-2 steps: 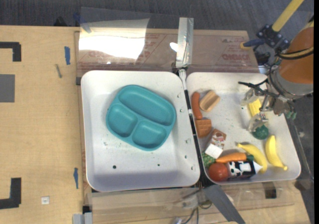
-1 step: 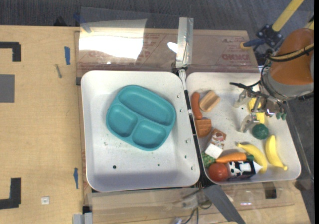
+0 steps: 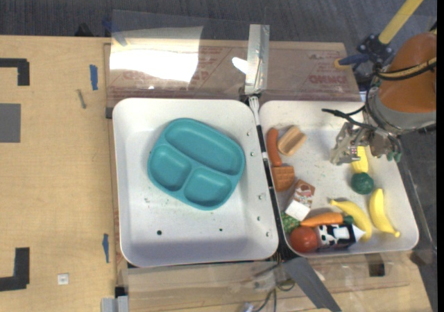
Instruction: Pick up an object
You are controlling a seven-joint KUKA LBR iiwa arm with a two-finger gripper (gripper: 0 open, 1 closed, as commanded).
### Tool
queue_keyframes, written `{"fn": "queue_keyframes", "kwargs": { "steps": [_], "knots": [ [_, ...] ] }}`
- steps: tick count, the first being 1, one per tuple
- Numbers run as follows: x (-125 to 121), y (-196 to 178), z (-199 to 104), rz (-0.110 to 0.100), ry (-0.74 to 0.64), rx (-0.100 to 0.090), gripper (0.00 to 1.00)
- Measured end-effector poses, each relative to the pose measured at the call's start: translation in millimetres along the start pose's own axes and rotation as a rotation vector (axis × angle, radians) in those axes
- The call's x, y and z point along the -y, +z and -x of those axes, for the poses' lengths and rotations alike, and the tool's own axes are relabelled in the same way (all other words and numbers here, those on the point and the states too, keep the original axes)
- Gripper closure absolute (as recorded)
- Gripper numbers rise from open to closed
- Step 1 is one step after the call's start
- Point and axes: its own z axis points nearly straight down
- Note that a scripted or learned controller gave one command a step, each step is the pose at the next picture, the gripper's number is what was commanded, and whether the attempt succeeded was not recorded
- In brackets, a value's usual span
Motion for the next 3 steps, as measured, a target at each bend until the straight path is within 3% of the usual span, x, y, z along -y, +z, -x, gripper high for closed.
{"fn": "queue_keyframes", "kwargs": {
  "steps": [1, 2, 3],
  "knots": [
    [0, 1, -1, 0.0, 0.0, -0.002, 0.0],
    [0, -11, 2, -0.001, -0.001, 0.007, 1.0],
    [0, -10, 2, -0.001, 0.0, 0.006, 0.0]
  ]
}}
